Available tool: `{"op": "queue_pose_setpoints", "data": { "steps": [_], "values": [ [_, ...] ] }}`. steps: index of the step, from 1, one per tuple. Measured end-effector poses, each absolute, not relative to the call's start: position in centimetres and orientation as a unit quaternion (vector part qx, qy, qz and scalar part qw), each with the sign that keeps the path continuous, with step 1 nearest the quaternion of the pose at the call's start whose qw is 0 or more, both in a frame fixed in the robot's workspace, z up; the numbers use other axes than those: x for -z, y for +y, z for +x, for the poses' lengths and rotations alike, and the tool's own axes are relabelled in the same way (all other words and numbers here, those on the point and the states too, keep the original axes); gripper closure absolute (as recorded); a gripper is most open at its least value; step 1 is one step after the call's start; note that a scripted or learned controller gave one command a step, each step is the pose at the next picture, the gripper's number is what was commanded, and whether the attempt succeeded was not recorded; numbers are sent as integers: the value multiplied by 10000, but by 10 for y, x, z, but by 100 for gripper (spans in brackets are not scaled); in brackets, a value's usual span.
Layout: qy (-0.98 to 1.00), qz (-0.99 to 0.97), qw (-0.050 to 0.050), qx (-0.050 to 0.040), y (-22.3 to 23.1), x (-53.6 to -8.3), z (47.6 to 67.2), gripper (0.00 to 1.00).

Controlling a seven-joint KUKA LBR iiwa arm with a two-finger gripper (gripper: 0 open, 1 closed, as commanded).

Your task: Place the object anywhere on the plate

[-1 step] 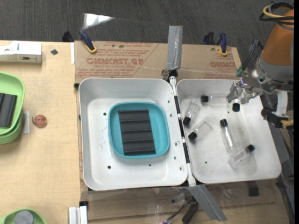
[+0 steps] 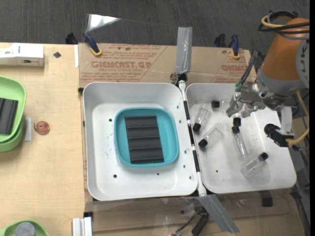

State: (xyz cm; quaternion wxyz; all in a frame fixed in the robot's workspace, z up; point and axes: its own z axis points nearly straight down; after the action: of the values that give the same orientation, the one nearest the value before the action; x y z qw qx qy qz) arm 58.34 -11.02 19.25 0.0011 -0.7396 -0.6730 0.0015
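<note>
Right white bin (image 2: 275, 178) with clear vials, pincer (image 2: 236, 116) above them, grip state unclear, nothing visibly held

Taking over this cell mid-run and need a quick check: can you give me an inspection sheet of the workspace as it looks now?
Surface: wooden bench bearing left bin and right bin.
Job's things: teal plate in left bin, carrying a black ridged insert; clear vials scattered in right bin.
Clutter: green tray, small round disc, white box.
Grippers: gripper low over right bin, above a vial.
Cables: yellow cable on arm.
Surroundings: cardboard, clamps.
</note>
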Motion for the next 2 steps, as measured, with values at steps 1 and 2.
{"op": "queue_pose_setpoints", "data": {
  "steps": [1, 2],
  "values": [
    [-7559, -6547, 13, -10, -70, -191, 525, 100],
    [-7822, -6230, 13, -14, 2, -190, 508, 100]
  ]
}}
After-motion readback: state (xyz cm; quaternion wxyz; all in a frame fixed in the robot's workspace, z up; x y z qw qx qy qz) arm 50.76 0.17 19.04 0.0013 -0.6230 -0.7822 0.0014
